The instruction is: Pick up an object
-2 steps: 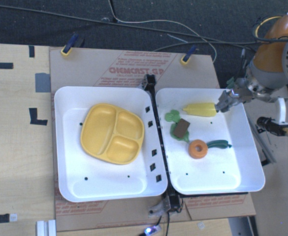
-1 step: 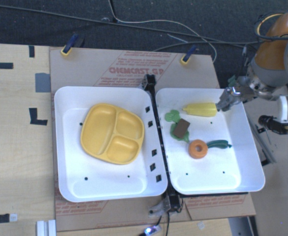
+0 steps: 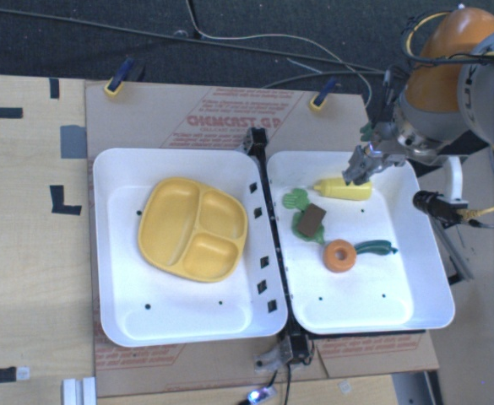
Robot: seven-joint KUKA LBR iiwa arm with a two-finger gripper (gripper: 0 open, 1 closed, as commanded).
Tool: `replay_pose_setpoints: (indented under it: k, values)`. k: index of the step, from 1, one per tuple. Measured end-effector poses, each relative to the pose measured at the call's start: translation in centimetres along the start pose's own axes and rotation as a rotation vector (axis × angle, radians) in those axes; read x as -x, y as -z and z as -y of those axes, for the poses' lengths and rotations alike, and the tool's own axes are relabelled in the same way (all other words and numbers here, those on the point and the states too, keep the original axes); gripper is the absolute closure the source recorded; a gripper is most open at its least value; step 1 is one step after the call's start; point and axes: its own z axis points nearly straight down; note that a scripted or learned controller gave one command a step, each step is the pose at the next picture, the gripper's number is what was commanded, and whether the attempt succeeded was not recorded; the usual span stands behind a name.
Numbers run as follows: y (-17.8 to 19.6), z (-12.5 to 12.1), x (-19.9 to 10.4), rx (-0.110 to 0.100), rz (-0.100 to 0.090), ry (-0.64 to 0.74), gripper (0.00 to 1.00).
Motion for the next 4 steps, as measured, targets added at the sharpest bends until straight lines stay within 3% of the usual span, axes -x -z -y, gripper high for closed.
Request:
replay_pose_setpoints:
  k: [4]
  values:
    - [-0.6,-2.1,-21.5,-0.002,0.001,0.000,1.00]
